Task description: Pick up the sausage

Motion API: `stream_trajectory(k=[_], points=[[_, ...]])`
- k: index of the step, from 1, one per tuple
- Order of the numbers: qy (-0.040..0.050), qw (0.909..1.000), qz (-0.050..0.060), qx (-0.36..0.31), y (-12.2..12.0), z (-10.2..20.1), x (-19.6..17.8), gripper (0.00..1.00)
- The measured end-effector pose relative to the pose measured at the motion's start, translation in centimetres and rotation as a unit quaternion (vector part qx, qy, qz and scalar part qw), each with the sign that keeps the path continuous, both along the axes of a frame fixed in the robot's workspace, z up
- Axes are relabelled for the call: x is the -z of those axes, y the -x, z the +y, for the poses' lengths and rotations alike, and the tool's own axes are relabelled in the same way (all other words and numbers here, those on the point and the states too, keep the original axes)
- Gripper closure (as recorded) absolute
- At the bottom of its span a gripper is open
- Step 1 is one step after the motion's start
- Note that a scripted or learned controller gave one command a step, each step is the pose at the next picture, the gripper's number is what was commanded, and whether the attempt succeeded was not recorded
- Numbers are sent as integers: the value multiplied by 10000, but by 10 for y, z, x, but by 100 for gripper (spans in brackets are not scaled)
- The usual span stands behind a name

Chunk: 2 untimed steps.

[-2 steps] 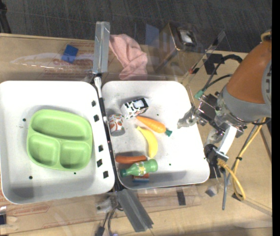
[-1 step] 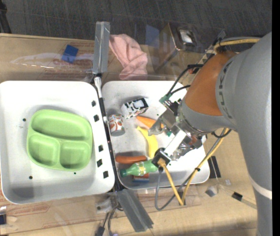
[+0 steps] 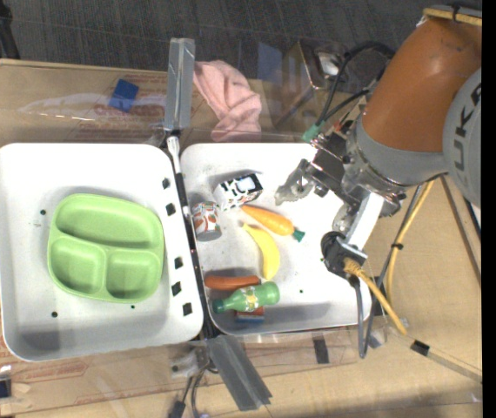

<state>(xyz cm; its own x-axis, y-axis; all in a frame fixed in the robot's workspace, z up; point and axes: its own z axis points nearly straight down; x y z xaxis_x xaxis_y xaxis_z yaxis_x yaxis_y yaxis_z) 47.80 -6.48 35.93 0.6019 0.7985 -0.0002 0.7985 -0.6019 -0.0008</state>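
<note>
I see the sausage (image 3: 231, 280) low in the right bin (image 3: 335, 313), well left-below my pincer (image 3: 298, 184); its grip I cannot tell.

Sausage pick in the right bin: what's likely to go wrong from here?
1. Crowding: the sausage lies right against the green bottle, with the banana just above it. A descent could nudge or grab a neighbour instead.
2. Position: the end effector sits at the bin's upper part, with the carrot and banana between it and the sausage; a low approach may sweep them.
</note>
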Motion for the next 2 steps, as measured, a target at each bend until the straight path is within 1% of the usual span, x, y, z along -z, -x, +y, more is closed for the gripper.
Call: stream_trajectory(k=[1, 2], points=[[4, 9997, 43, 258, 2, 36, 137, 0], [-7, 9993, 36, -385, 2, 13, 170, 0]])
